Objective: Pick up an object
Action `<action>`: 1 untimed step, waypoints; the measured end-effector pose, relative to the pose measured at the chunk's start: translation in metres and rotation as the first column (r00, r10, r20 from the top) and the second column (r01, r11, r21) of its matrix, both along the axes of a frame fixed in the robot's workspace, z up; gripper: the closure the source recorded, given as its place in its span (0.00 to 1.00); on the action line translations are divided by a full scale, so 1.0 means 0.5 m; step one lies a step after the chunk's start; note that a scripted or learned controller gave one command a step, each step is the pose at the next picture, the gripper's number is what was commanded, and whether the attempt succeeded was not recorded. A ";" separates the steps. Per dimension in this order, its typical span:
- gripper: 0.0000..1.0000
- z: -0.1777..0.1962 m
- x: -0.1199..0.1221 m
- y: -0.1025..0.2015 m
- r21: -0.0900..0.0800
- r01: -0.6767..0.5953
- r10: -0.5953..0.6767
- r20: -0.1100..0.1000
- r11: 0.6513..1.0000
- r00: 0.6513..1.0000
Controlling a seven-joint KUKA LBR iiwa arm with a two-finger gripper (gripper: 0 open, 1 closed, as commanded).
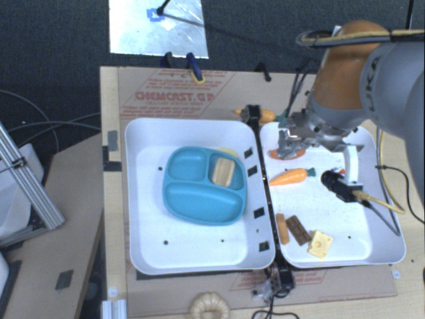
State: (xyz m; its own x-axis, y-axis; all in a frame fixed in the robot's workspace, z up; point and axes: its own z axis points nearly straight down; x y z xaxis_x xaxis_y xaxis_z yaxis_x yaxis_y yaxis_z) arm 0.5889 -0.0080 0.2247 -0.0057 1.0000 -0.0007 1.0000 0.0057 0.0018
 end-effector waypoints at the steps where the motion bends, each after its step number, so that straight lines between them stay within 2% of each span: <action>1: 1.00 -0.017 -0.025 -0.002 0.000 0.005 -0.005 -0.002 1.000 1.000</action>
